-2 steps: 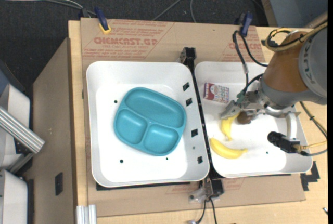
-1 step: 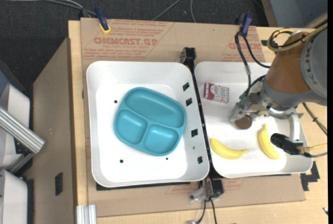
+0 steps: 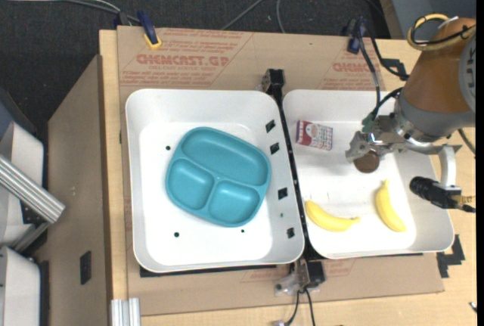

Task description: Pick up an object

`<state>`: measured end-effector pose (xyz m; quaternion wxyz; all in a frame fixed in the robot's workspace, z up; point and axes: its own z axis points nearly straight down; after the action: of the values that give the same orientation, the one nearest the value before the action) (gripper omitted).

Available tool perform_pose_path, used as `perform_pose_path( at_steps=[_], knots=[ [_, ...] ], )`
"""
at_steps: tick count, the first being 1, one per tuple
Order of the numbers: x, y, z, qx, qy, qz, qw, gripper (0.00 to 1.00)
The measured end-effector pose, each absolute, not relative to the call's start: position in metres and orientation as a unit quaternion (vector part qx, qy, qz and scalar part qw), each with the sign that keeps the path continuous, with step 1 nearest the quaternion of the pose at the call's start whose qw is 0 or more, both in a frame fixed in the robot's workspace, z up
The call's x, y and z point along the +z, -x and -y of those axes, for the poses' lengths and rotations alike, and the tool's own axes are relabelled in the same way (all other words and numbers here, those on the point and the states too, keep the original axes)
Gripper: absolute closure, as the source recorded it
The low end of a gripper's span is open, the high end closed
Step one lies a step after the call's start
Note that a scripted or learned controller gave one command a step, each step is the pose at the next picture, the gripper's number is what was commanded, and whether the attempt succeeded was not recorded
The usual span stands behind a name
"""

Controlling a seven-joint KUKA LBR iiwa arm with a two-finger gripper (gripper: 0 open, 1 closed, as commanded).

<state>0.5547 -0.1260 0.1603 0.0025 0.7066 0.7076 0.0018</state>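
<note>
the divided plate is teal-blue, lying in the white left bin at nine o'clock. the right bin, also white, carries two yellow bananas and a red-and-white carton. the arm at three o'clock is grey with an orange band.

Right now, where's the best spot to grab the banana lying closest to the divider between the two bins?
Probably at the thick middle of the banana, coming straight down from above. It lies flat on the right bin's floor, curved, its length running roughly left to right, so the tool would close across its narrow width. Open floor around its middle leaves room; the tapered ends would likely slip.
</note>
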Motion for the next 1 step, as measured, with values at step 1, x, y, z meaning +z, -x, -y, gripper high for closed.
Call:
perform_pose_path(
  at_steps=[1],
  knots=[
    [0.2108, -0.5563, 0.1259, 0.0019, -0.706, -0.708, 0.003, 1.0]
  ],
)
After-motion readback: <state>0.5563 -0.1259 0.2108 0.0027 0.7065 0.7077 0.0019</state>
